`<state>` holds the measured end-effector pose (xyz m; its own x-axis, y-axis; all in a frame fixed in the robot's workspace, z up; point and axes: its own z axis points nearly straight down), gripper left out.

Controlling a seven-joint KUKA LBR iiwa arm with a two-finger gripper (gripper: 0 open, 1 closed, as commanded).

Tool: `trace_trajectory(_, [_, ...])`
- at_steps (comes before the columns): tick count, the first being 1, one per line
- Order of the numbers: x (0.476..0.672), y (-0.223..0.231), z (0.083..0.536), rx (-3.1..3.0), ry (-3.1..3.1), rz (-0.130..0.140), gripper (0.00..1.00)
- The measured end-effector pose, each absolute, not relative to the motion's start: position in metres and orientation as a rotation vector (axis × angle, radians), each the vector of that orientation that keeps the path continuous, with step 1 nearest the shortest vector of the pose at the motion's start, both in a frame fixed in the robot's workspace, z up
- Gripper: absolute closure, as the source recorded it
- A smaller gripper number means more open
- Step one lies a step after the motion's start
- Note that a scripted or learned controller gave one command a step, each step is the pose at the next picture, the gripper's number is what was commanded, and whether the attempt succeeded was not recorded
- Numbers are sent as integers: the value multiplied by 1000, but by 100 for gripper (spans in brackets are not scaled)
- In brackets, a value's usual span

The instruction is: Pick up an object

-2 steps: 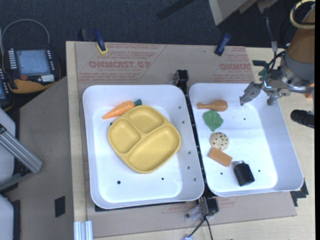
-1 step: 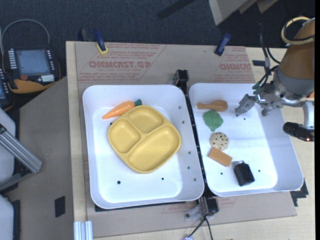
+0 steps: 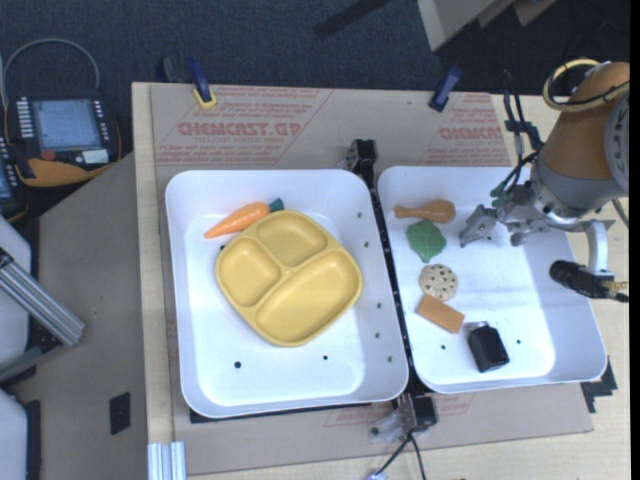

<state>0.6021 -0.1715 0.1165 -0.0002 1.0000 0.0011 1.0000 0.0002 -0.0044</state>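
The right bin point(image 3: 575, 353) holds a brown toy drumstick point(image 3: 425, 210), a green leafy piece point(image 3: 426, 239), a round speckled cookie point(image 3: 438, 281), an orange-brown block point(image 3: 441, 314) and a small black object point(image 3: 488, 348). My gripper point(image 3: 498, 233) hangs over the upper middle of this bin, just right of the green piece and the drumstick. Its fingers point(image 3: 476, 230) are spread open with nothing between them. The grey arm with its orange band point(image 3: 583, 140) reaches in from the right.
In the left bin point(image 3: 200, 348) lie a yellow divided plate point(image 3: 288, 277) and an orange toy carrot point(image 3: 238, 219) at the plate's upper left. A black cable end point(image 3: 580, 278) sticks out over the right bin's right side.
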Motion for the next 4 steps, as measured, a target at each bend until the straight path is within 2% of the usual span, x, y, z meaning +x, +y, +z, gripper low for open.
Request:
trace_trajectory(1, [602, -171, 83, -2218, -2219, 4, 0])
trace_trajectory(2, [603, -171, 96, -2221, -2222, 0, 100])
trace_trajectory(3, [613, -171, 153, -2224, -2226, -3, 100])
trace_trajectory(4, [614, -171, 206, -2224, -2226, -3, 100])
